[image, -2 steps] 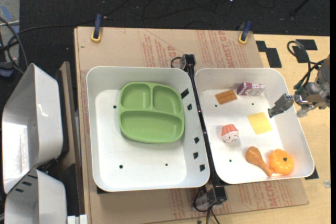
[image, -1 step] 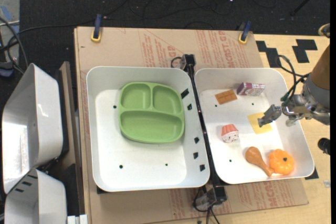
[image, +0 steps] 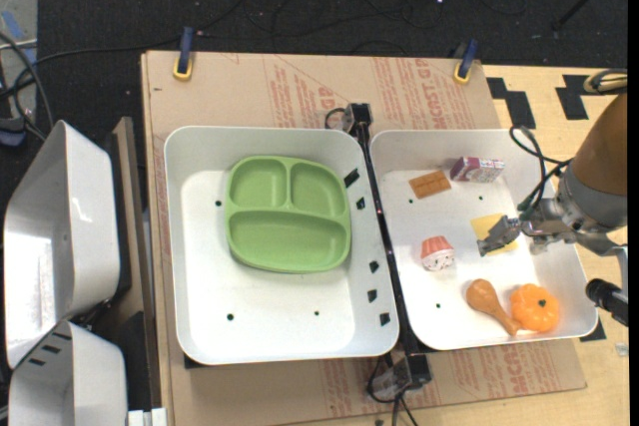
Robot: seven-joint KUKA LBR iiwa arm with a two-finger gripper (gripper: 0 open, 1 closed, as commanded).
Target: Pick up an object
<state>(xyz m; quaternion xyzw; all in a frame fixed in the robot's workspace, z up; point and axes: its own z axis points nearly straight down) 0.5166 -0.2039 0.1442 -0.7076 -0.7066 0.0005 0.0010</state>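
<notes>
1. Closest to the camera, down at the lower right of the frame, there's a little orange pumpkin [image: 536, 307] sitting in the bottom corner of the right bin [image: 404, 244], with a tan drumstick-looking toy [image: 490, 302] lying just to its left, pretty much touching it.
2. A bit up and left of those is a small cupcake thing [image: 436, 254], pink and white, on its own near the middle of that bin.
3. The gripper [image: 499, 236] comes in from the right edge, low over the bin, right by a yellow wedge [image: 488, 225]. Honestly can't tell how the jaws stand from this angle, or whether they've got anything. The wedge is right up against the tip, partly hidden by it.
4. Toward the top of the right bin: a flat orange-brown cracker piece [image: 429, 184] and, to its right, a small purple and white carton [image: 476, 169] lying on its side.
5. The left bin [image: 190, 244] holds a green divided plate [image: 289, 213], three compartments, sitting in its upper middle.
6. Both bins sit on a brown board [image: 300, 85], held at the top by two yellow clamps [image: 183, 67].
</notes>
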